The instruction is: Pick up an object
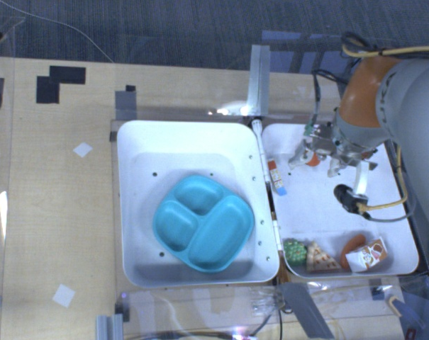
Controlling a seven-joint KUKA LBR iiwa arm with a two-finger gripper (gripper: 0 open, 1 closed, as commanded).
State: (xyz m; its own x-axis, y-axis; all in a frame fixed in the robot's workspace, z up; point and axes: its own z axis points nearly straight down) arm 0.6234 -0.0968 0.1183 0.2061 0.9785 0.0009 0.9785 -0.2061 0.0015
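The left shallow white bin [129, 190] holds a blue three-compartment plastic plate [203, 222] near its middle. In the right shallow white bin [292, 211], the two-finger gripper [312, 156] hangs over the far edge, touching a small orange object [313, 159]; whether it pinches it, I cannot tell. A green ball [295, 249], a triangular snack piece [320, 259], a brown sausage-shaped item [354, 244] and a white-and-red carton [369, 256] line the near edge. The pale wood bench [51, 211] meets dark carpet [164, 13].

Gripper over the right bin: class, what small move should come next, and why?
Probably a short descent. The gripper hangs at the right bin's far end, right over a small orange object, and nothing is visibly held; the other items lie at the near edge.
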